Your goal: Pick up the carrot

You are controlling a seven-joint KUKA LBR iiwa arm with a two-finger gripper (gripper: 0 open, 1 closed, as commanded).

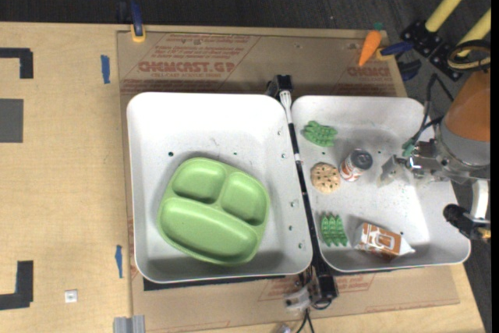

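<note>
Plywood surface (pixel 62 168) carries a cardboard sheet (pixel 187 62), and on that two white bins sit side by side. Left bin (pixel 148 129) holds one green divided plate (pixel 214 207). Right bin (pixel 437 246) holds small items: a carton (pixel 380 239), a cookie (pixel 325 177), a small can (pixel 359 162) and two green toy pieces (pixel 320 133).

Arm (pixel 472 117) reaches in from the right; its hand (pixel 408 158) hangs over the right bin's right half, near the can. Cannot tell whether the hand is apart or together (too small and dark against the wrist). Nothing visible in it.

Carrot (pixel 369 49) is in neither bin. It lies on the cardboard just behind the right bin's far rim, tilted, green top away from the bins, well apart from the hand.

Handling, as judgement: looks like a toy, so probably light, stiff, smooth, not fragile. The taper could let it squirt out of a pinch (slick plastic, if that is what it is). Best hold appears to be across the thicker orange body below the green top, closing square to its long axis.
</note>
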